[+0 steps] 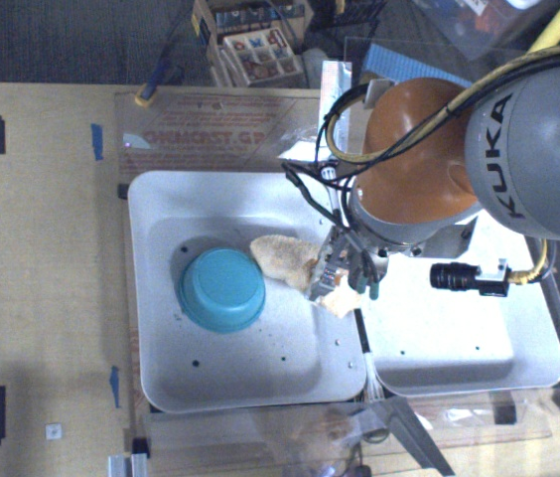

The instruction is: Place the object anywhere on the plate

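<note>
Pincer (343,278) low over left bin (151,217), grip state unreadable | object (282,256): pale tan, flattish, bread-like lump, touching pincer's left side | blue bowl (222,288) further left, upside down.

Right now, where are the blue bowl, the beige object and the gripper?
blue bowl (222,288): camera view, on the middle of its upturned base, in the left bin.
beige object (282,256): camera view, on its visible middle, right of the bowl.
gripper (332,284): camera view, midway between its fingertips, at the object's right end.
</note>
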Controlling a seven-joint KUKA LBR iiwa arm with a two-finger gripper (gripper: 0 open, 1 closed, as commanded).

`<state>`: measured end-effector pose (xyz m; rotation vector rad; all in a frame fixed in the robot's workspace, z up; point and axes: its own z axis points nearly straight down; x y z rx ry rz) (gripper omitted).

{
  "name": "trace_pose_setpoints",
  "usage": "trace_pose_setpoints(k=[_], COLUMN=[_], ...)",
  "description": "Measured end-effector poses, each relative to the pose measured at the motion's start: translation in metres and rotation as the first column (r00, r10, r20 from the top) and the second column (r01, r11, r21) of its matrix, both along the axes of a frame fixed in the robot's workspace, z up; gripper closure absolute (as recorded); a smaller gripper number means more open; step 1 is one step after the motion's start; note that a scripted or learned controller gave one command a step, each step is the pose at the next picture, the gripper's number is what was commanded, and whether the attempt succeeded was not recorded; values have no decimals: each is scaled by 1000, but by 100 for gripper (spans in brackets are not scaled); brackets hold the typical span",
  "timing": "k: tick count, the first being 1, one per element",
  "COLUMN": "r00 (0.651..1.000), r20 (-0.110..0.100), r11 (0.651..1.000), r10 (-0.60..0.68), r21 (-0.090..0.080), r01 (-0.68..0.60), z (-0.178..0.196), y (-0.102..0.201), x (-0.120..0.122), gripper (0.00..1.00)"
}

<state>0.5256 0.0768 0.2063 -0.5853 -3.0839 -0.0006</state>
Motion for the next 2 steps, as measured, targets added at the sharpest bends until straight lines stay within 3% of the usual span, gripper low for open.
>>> trace_pose_setpoints(k=[1,2], r00=[931,931], r20=[6,6], r11=[931,931], r10=[364,365], r21=[1,0], r01=[-364,-365], z=[9,9], y=[49,49], x=[0,0], gripper=[100,0])
